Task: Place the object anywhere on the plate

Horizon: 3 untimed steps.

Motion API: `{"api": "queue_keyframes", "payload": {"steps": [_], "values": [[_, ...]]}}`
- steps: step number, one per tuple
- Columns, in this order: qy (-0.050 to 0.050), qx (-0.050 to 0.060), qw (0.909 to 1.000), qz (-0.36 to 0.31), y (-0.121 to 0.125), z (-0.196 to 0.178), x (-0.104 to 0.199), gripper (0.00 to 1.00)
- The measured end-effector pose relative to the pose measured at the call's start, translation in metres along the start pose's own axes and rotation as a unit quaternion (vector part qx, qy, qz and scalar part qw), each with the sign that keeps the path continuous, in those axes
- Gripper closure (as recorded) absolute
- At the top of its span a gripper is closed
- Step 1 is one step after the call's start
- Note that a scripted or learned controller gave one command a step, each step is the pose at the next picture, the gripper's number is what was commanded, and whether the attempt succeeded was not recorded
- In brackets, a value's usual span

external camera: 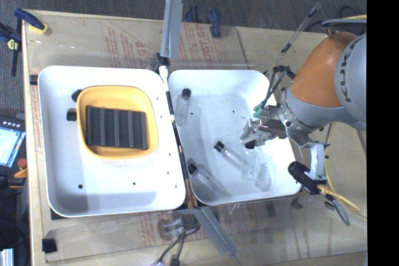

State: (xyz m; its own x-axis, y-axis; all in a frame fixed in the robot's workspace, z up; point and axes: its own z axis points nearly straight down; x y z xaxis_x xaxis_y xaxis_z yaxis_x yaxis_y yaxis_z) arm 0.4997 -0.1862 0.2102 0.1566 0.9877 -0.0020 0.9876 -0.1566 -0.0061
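1. the left bin (56, 190) is a shallow white tray with rounded corners and smooth walls. a yellow plate (116, 119), rounded-square with a dark ribbed centre panel, lies in its upper middle.
2. small dark marks sit at about 9 o'clock of the plate, on the bin floor.
3. the right bin (212, 87) is the same white plastic, touching the left one along a dark seam.
4. clear plastic vials with black caps lie in it: one (184, 103) near the bin's 10 o'clock corner, one (204, 179) at about 7 o'clock, one (227, 154) near the centre.
5. more transparent vials (260, 172) lie at the bin's 4 o'clock, glassy and hard to separate.
6. the gripper (257, 134) hangs over the bin's 3 o'clock side, metal and dark; whether it is clenched or released i cannot tell.
7. the grey arm's orange band (318, 71) is smooth and rounded.
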Motion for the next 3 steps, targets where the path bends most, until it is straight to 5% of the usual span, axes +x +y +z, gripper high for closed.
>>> {"api": "queue_keyframes", "payload": {"steps": [1,2,3], "values": [[0.001,-0.002,0.997,-0.077,0.051,-0.023,0.06,1.0],[0.0,-0.002,0.9831,-0.183,0.084,0.01,0.113,1.0],[0.001,-0.002,0.9736,-0.228,0.098,-0.017,0.19,1.0]]}}
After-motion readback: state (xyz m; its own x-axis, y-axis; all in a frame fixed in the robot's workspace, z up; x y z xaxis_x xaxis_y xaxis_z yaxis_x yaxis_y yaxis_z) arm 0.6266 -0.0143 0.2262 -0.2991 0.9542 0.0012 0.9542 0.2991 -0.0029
